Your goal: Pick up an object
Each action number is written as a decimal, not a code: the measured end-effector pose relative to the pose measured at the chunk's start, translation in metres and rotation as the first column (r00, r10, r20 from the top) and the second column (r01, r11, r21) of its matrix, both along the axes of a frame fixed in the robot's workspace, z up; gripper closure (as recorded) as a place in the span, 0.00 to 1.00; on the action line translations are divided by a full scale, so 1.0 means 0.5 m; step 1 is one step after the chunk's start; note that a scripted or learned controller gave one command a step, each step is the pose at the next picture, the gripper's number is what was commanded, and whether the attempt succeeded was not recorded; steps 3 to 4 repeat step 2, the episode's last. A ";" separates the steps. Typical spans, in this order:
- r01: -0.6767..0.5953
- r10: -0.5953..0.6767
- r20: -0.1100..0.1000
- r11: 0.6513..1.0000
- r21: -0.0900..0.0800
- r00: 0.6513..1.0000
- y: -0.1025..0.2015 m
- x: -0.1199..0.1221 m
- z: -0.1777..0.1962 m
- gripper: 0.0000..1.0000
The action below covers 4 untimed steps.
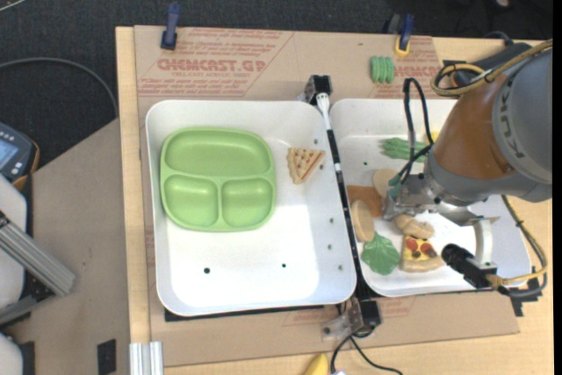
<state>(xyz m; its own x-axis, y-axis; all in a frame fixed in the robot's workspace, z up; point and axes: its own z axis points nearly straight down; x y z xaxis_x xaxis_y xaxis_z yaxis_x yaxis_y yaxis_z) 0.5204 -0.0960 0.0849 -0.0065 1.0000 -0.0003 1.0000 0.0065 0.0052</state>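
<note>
The worktop (219, 57) fills the middle of the frame, a brown board printed with red lettering along its upper part, set on dark carpet. Two shallow white bins sit side by side on it. The left bin (255, 277) takes the centre-left of the frame; the right bin (351, 123) takes the centre-right, and a black strip runs between them.

The arm (492, 136) enters from the right edge, its grey upper link passing into the orange band, and bends down over the right bin at a slant toward the lower left. Black cables loop over its top. The gripper (406, 208) hangs low over the middle of the right bin, just above the toy food. Whether its fingers are spread or closed cannot be told from here, as the wrist hides them.

A green divided plate (218, 178) with three compartments lies in the upper left part of the left bin. Just to its right, near the bin's right wall, lies a toy waffle wedge (304, 162).

In the right bin, under and around the gripper, the toy food lies crowded together: a toy pizza slice (420, 254) at lower centre, a green leafy piece (380, 255) just left of it, a tan bread-like piece (362, 220) along the left wall, and a pale green piece (397, 147) toward the upper part.

A small green ridged object (382, 69) rests on the worktop above the right bin. Two blue clamps (170, 25) grip the worktop's upper edge.
</note>
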 end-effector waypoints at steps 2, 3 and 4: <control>-0.003 0.003 0.008 1.000 0.003 1.000 0.138 -0.038 0.304 1.00; -0.003 0.003 0.008 1.000 0.003 1.000 0.138 -0.038 0.304 1.00; -0.003 0.003 0.008 1.000 0.003 1.000 0.138 -0.038 0.304 1.00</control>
